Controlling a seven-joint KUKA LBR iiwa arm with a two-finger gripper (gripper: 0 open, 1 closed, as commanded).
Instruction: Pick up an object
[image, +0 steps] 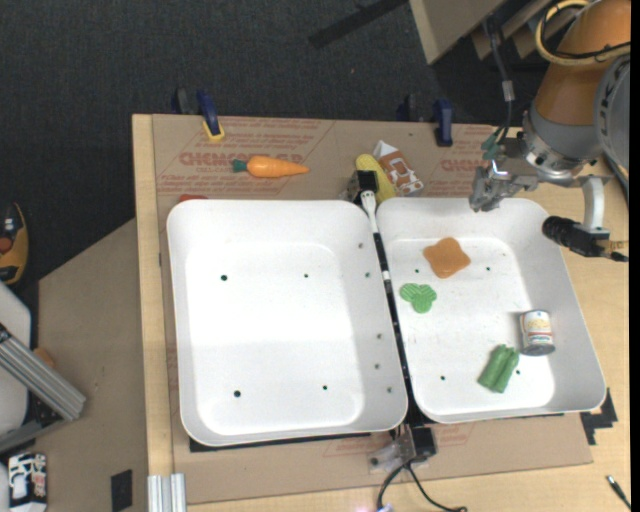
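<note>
White plastic forms the right bin (560, 300), and I place everything else against it. The gripper (487, 195) hangs over this bin's far rim, near its far-left corner, with nothing between its fingers; whether they stand apart or together I cannot tell, since they are small and dark against the rim.

The nearest candidate is the orange piece (446, 257), lying flat on the bin floor a little nearer the camera than the gripper and slightly toward the bin's middle. It looks like a flat, roughly square slab with rounded corners, a toy bread slice or biscuit perhaps, matte and thin. Being so low, it probably gives the fingers little to bite on, so a good approach would be to come down squarely over its centre, straddle its narrower width and close right at the floor without scraping the plastic.

Just beside it, toward the bin's left wall, sits a green lobed piece (418, 297), close enough that a finger could nudge it. A green block (498, 368) and a small can (537, 332) lie toward the bin's near-right corner, well apart from the orange piece; both stand taller and may be easier picks. On the counter (300, 150) beyond the bin's far rim lie a carrot (270, 167) and a yellow item (378, 172).
</note>
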